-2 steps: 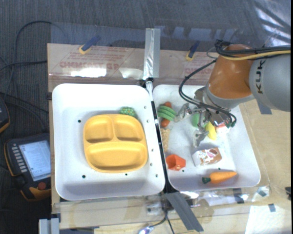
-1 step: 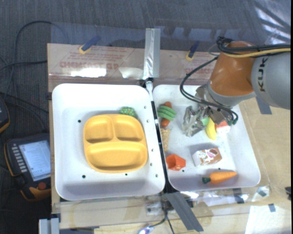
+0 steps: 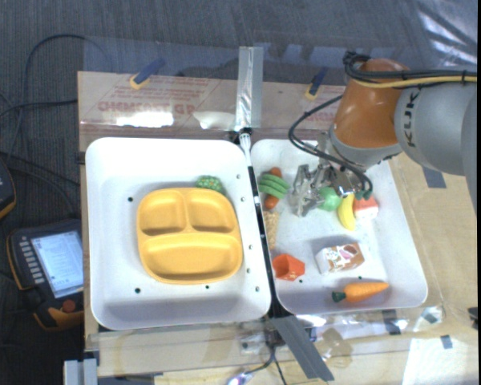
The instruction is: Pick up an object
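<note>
— Camera view: where is the gripper (image 3: 305, 192)?
— Low in the right bin (image 3: 409, 239), fingers parted, holding nothing.
— Nearest object?
— A green toy (image 3: 329, 200) just beside it at three o'clock; the banana (image 3: 347, 212) lies beyond, upright.

Two bins side by side on the bench, with the arm over the right one.

The left bin (image 3: 104, 215) held a divided tray (image 3: 190, 235), with a small item (image 3: 211, 184) just behind it. In the right bin (image 3: 409, 247), the gripper (image 3: 307, 192) stood at the rear among a pod-shaped toy (image 3: 273, 185) to its left and a banana (image 3: 347, 212) to its right; a block (image 3: 288, 266), a packet (image 3: 340, 257) and a carrot (image 3: 361, 291) lay nearer the front.
</note>
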`<state>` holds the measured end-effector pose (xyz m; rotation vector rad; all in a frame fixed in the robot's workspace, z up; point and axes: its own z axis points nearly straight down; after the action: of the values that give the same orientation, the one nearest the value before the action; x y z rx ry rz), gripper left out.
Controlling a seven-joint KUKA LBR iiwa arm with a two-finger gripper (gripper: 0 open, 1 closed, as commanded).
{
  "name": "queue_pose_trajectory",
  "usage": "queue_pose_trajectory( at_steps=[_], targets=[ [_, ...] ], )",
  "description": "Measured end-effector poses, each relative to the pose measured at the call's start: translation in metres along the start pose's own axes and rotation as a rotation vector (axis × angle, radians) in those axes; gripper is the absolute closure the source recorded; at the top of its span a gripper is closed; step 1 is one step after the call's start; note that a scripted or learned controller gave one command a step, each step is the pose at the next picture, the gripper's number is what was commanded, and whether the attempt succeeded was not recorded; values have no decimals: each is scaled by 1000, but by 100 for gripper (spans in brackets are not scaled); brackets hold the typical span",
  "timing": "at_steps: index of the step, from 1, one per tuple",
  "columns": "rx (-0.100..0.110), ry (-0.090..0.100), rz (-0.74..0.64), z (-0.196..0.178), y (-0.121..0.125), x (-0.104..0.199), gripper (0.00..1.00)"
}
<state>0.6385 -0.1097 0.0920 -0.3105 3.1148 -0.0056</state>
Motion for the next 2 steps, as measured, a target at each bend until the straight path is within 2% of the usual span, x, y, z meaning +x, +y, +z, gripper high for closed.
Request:
queue_pose_trajectory(
  at_steps=[1,2],
  targets=[
    [1,5,128,1,4,-34,100],
    [1,6,233,1,1,-33,100]
  ],
)
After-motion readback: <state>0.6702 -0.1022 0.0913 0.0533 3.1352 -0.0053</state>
